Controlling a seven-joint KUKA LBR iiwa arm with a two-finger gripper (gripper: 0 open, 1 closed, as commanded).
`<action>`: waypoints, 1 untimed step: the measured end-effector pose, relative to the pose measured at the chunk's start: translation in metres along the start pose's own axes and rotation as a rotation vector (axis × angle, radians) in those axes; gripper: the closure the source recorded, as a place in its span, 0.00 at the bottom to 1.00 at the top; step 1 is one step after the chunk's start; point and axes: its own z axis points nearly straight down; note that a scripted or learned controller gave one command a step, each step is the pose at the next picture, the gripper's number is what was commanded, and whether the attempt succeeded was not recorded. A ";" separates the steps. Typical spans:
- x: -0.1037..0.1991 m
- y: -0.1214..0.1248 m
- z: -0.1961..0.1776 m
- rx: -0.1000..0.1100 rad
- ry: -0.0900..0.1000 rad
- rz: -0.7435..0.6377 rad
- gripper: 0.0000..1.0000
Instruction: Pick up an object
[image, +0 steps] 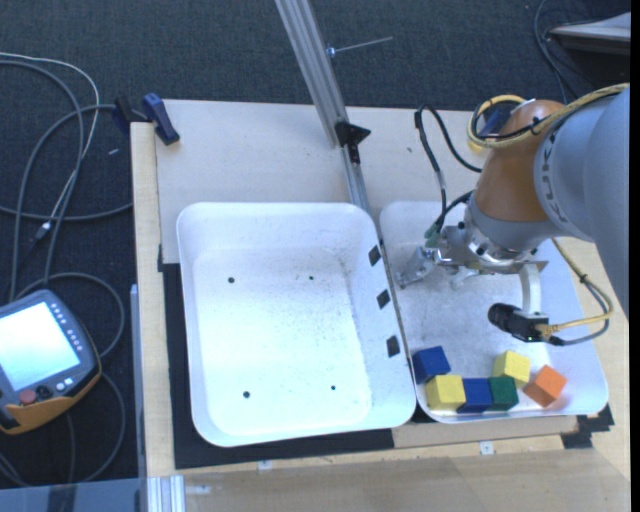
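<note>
Blocks at right bin's near edge — small, rigid, likely light; pinch opposite flat faces, orange one least crowded — gripper state: cannot tell.

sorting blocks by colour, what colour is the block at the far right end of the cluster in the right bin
Orange. The block sits at the right end of the cluster, clearest in the camera view.

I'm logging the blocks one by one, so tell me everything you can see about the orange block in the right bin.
The orange block is a small cube, matte like painted wood or foam, sitting turned at an angle near the front right corner of the right bin. It appears to touch the yellow block on its left, at the end of the block cluster. Nothing grips it.
</note>
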 end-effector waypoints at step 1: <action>-0.055 0.024 -0.060 -0.015 -0.010 0.011 0.00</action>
